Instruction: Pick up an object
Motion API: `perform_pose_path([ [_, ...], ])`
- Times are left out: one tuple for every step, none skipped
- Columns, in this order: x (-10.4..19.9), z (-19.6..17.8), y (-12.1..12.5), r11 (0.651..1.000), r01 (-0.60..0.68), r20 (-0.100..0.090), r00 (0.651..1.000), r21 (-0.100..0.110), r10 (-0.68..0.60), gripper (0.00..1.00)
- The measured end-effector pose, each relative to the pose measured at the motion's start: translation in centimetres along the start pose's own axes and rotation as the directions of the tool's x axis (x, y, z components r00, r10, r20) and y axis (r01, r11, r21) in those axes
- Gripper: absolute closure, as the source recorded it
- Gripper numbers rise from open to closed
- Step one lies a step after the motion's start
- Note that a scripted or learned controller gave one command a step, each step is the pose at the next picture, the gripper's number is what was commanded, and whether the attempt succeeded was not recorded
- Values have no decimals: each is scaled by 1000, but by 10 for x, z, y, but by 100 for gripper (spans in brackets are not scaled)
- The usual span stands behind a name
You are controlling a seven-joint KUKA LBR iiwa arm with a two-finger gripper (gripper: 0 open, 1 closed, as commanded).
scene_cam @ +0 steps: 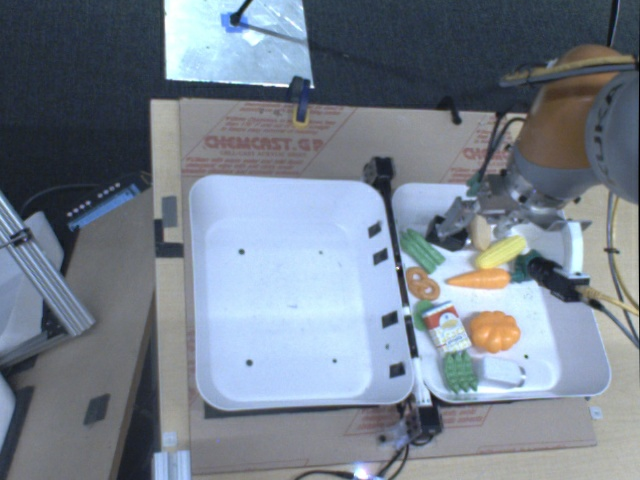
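Left bin (290, 298): a shallow white tray with a bare floor, standing just beside the right bin and joined to it by a dark strip with clips down the middle.

Right bin (585, 358): a shallow white tray that holds all the toy food, gathered in its left and middle part.

Green pod (422, 250): a ribbed green piece lying at a slant near the bin's left wall, towards the far side.

Pretzel (422, 285): a small orange-brown ring just in front of the green pod.

Corn cob (499, 252): yellow, lying tilted in the middle of the bin, just under the gripper.

Carrot (479, 280): orange, lying nearly level right below the corn cob, its tip pointing left.

Carton (447, 328): a small red, white and green box near the left wall, in front of the pretzel.

Pumpkin (494, 331): orange and round, just to the right of the carton.

Green ridged piece (459, 372): at the bin's near edge, below the carton.

White piece (503, 371): pale, lying beside the green ridged piece; what it is cannot be told.

Arm (570, 118): it comes in from the right, the orange band bent over the far right part of the right bin, the wrist pointing down and to the left.

Gripper (470, 223): low over the far part of the right bin, close by the corn cob and the green pod. Whether it is wide or narrow cannot be told, and nothing can be seen held in it.
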State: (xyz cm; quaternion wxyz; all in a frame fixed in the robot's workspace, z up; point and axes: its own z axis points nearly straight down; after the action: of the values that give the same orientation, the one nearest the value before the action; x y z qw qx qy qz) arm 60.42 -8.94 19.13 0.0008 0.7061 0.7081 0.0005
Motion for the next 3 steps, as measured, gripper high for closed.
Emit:
perform_pose_path([
  [6, 109, 26, 1000, 2, 1, 1000, -2, -2, 0],
  [92, -1, 12, 1000, 6, -1, 1000, -10, -6, 0],
  [89, -310, 2, 1000, 3, 0, 1000, -20, -3, 0],
])
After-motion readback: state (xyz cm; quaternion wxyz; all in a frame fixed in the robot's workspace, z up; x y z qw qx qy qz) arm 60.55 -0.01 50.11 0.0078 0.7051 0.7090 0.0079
